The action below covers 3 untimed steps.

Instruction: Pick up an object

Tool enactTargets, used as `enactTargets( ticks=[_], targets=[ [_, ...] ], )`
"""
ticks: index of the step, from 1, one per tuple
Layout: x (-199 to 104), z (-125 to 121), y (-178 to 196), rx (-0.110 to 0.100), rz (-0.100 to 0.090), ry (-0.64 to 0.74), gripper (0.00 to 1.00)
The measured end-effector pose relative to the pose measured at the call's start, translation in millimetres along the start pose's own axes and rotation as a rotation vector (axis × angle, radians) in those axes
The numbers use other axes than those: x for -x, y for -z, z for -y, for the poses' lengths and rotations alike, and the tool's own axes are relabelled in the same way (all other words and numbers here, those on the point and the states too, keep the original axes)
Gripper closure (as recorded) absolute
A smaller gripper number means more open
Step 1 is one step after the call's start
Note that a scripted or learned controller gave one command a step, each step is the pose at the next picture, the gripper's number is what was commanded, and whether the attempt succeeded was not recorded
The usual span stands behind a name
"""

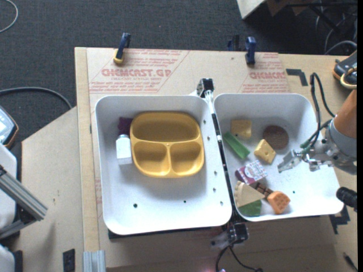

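Right bin [300, 103], your view: the gripper [288, 163] is hanging low over its right half, fingers spread apart and gripping nothing. You are looking at loose pieces left of it: a cheese wedge [264, 151] nearest, a brown disc [275, 136], a yellow block [241, 128], a green stick [236, 145], an orange piece [278, 202]. Left bin [108, 169]: a yellow divided tray [167, 144] is sitting inside, a small white bottle [123, 149] touching its left edge.

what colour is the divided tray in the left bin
Yellow, seen clearly in the camera view: the divided tray.
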<state>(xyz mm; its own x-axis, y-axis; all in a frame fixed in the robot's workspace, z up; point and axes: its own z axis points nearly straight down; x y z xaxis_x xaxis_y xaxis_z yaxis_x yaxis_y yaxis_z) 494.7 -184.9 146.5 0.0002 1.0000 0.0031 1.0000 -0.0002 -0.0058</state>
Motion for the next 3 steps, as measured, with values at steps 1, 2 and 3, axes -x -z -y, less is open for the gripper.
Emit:
enactTargets(
  ticks=[1, 2, 3],
  targets=[
    [2, -6, -61, -0.001, 0.0, 0.0, 0.0],
    [1, -6, -62, 0.002, 0.001, -0.001, 0.0],
    [2, -6, -51, 0.005, 0.003, -0.002, 1.0]
  ],
)
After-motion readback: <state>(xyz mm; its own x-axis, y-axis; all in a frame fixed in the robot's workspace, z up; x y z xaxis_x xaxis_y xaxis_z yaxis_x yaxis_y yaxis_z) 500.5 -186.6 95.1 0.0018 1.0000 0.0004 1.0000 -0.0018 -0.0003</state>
